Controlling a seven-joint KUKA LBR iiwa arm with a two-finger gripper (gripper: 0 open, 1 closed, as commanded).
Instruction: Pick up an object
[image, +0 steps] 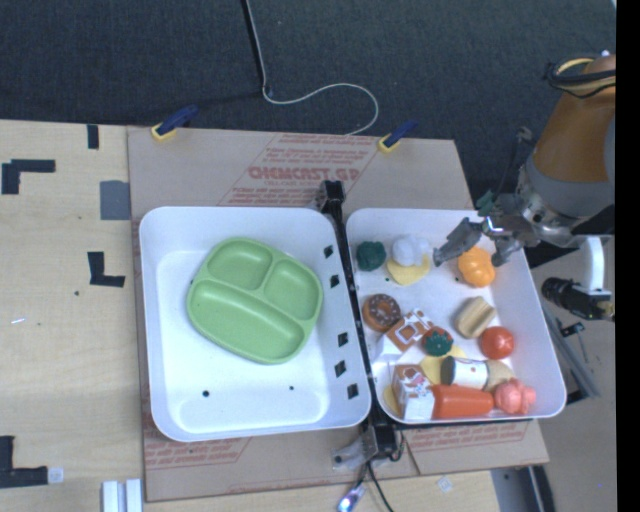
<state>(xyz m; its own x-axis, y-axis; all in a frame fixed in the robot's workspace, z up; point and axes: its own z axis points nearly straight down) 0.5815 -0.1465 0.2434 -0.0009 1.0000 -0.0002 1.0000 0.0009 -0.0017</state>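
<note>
In the right bin (545, 330), an orange toy (476, 268) sits between spread fingers (464, 238)

Green divided plate (256, 299) in white left bin (165, 400); orange fruit (476, 268), red tomato (496, 343), brown sprinkled doughnut (381, 312) at right.

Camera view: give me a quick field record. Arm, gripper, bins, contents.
arm: enters from the right, over the right bin
gripper: fingers spread, above the orange toy, nothing between them
left bin: holds a green divided plate
right bin items: toy food pile, including donut, red tomato, carrot, bread roll
</note>
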